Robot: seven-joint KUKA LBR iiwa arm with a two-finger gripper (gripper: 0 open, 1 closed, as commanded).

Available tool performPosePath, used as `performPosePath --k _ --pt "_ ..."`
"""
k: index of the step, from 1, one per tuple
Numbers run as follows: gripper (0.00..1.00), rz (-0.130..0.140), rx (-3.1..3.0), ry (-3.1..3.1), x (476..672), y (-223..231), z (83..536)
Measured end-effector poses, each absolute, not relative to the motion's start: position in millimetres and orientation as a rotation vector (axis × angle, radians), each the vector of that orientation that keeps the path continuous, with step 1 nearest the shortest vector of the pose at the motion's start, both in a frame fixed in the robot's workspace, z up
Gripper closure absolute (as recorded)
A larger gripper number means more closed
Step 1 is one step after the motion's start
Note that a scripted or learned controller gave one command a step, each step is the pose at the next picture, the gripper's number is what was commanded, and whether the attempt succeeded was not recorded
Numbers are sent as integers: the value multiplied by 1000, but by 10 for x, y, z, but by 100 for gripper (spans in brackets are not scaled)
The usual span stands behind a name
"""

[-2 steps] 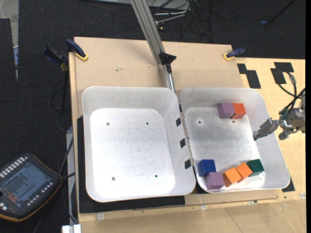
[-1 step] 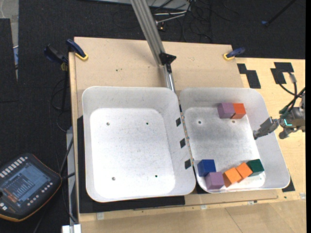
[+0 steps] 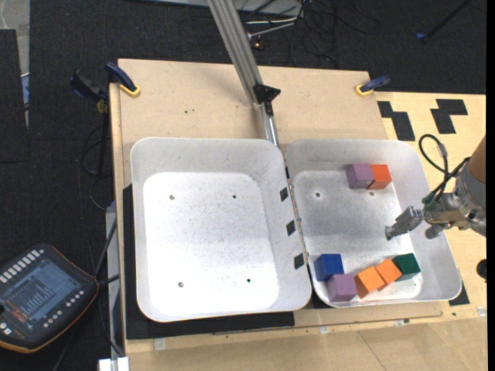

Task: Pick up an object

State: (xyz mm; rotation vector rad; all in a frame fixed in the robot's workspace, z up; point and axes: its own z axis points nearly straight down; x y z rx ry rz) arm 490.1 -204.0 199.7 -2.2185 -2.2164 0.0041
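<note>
The jaws (image 3: pixel 402 227) hover at the right bin's (image 3: pixel 437 207) three o'clock edge; their state I cannot tell. Blocks lie apart from them: purple block (image 3: pixel 358 175) at twelve o'clock (orange block (image 3: pixel 380 176) touching it).

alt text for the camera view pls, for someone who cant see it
A gripper reaches in from the right over the right bin, which holds six blocks: purple and orange touching near the back, and blue, purple, orange and green along the front. The left bin sits beside it.
</note>
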Motion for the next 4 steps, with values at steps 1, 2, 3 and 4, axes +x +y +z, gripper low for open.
performPosePath --k 1,2,3,4 --pt "0 5 -2218 -2216 4898 -2062 1358" --pt "0 1 -2223 -2221 4902 -2061 939" --pt "100 -3 -2224 -2223 4912 -2061 1057" --pt "100 -3 -2225 -2226 4933 -2170 1562"
